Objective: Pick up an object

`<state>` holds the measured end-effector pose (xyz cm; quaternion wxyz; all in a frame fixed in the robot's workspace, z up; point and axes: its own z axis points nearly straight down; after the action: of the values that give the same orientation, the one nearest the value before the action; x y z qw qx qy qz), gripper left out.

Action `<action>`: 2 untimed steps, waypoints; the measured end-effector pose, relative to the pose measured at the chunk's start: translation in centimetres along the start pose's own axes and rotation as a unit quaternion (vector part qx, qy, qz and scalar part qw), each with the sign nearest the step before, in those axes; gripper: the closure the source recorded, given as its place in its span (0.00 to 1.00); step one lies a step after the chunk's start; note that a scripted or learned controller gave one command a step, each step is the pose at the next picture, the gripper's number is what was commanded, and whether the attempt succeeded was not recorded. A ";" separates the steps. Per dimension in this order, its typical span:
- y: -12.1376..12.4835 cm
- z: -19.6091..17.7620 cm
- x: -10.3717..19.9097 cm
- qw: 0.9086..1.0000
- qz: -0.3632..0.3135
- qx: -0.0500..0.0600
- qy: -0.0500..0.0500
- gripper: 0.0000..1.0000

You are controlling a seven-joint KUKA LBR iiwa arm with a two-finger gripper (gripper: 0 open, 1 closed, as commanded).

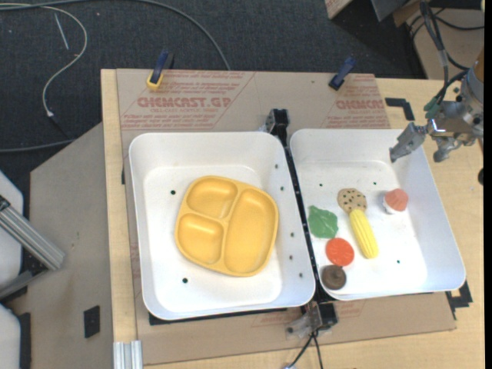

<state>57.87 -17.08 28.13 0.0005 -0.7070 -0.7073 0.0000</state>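
Observation:
Several toy foods lie in the right bin (430,206): a speckled cookie (352,200), a yellow corn cob (364,234), a green leafy piece (323,222), a red tomato (340,251), a brown round piece (334,277) and a pink-red piece (397,200). My gripper (424,147) hovers over the bin's far right corner, above and behind the pink-red piece. Its two fingers are spread apart, open, with nothing between them.
The left bin (154,206) holds a yellow divided plate (228,225). A black divider clip (277,120) sits between the bins at the back. Blue clamps (160,68) pin the cardboard base at its far edge. Cables run across the dark floor behind.

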 end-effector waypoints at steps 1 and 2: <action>0.0 4.3 -0.3 1.000 0.000 0.003 0.001 0.00; 0.0 9.1 0.7 1.000 0.000 0.003 0.001 0.00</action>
<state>57.91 -16.36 19.05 0.0036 -0.7067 -0.7075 0.0014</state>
